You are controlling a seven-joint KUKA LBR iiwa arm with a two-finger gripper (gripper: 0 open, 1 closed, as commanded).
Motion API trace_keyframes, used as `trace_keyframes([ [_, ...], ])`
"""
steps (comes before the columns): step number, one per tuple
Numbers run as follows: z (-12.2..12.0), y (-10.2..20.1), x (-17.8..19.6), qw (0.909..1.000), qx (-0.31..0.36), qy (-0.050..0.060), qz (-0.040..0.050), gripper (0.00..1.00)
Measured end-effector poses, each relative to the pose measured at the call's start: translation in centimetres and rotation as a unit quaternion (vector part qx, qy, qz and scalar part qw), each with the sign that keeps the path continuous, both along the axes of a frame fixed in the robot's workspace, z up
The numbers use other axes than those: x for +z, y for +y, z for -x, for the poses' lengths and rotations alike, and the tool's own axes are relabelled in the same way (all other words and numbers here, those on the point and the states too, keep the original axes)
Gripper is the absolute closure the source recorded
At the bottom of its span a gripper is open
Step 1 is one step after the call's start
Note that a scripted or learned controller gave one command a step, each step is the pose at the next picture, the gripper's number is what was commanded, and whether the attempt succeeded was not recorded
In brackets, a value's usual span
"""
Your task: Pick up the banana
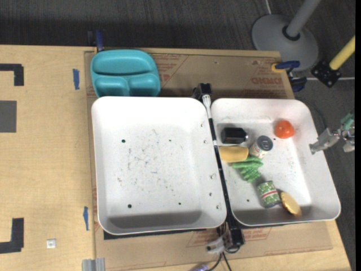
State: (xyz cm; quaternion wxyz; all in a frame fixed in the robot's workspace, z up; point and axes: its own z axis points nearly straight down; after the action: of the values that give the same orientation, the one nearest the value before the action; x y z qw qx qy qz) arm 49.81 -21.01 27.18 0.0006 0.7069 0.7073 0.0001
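The banana (233,153), a pale yellow elongated piece, lies in the right bin (316,176) by its left wall, roughly level across the view. A black block (234,134) sits just behind it. A green leafy toy (248,167) touches its front right end. A small silver can (262,144) stands close to its right tip.
Also in the right bin are an orange ball (284,129) at the back, a green-labelled can (268,193) and a yellow-brown oval piece (291,204) near the front. A teal divided tray (125,72) sits behind the left bin (152,162). A metal fitting (330,140) juts in at the right bin's right rim.
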Motion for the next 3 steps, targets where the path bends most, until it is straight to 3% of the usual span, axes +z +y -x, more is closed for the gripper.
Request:
trace_keyframes([
  [1,1.8,4.1,-18.6,0.9967,-0.081,0.000,-0.0010,0.00],
  [2,1.7,12.0,-18.6,0.9996,-0.029,-0.001,-0.0017,0.00],
  [3,-2.6,24.1,-8.7,0.9997,-0.024,0.001,-0.0007,0.00],
])
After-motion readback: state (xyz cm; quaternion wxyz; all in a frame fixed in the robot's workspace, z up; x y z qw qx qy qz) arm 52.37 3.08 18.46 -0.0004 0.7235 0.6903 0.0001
